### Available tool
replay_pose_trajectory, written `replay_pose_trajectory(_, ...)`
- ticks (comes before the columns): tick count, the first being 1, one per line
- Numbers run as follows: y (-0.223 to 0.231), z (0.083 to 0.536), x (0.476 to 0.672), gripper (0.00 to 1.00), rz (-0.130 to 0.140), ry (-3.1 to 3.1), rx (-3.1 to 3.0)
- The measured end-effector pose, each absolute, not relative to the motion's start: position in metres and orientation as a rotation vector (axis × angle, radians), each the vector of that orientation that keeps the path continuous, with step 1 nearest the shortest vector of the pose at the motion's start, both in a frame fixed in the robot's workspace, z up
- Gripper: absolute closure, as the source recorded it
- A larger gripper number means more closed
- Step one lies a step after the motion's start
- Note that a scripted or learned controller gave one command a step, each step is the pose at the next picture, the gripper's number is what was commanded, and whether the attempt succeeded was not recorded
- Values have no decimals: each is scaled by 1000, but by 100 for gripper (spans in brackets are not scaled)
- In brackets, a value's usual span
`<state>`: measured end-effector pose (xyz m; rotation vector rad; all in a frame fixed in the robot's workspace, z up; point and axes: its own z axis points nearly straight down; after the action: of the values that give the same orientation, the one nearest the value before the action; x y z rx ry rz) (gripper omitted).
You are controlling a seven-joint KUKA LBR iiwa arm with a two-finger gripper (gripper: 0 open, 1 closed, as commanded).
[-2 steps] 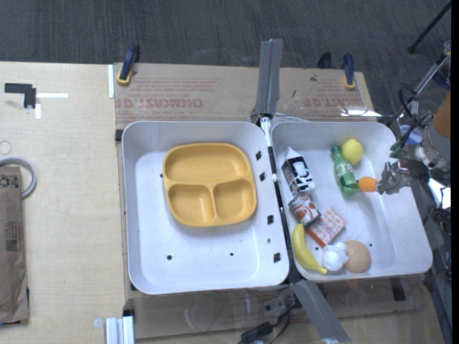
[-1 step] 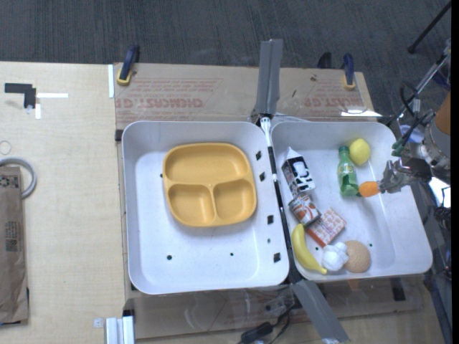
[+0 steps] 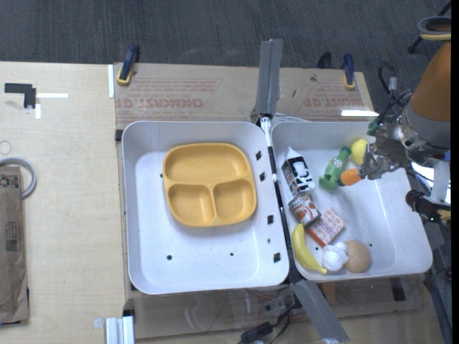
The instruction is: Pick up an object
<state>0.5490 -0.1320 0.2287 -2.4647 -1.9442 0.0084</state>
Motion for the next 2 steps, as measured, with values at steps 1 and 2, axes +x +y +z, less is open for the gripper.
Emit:
replay_pose_trajectory(1,-132,229,549,0,9,-1944,-2465)
replay_pose_trajectory(2,-142,126,578,0,10,-1583,-2710)
